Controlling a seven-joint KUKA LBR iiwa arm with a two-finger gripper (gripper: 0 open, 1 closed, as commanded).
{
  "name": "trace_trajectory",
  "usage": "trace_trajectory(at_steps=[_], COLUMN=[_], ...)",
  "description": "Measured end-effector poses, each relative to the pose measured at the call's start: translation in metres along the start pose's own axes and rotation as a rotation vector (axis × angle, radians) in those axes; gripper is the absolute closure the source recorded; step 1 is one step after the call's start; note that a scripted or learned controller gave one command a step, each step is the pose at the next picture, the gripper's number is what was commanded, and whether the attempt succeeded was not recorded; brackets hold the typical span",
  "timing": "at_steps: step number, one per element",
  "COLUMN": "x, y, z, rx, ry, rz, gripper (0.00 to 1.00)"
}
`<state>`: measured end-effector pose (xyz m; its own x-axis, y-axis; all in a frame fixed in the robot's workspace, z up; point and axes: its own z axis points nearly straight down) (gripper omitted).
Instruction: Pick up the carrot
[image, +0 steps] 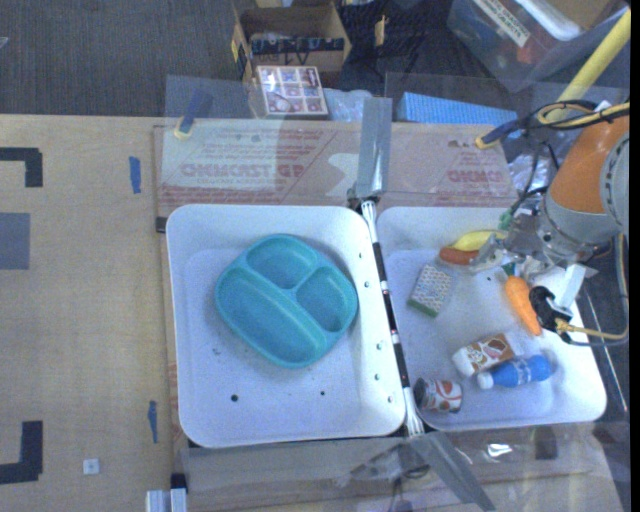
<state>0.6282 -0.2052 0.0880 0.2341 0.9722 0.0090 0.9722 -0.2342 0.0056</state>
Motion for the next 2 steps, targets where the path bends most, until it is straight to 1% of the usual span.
trace_trajectory(at_steps=[1, 2], x=[-0.002, 0.049], y=[0.0, -0.008], z=[-0.01, -0.106], rx=[0.0, 0.005], ry=[-0.007, -0.01], rz=[0.0, 0.071], gripper=[1.0, 1.0])
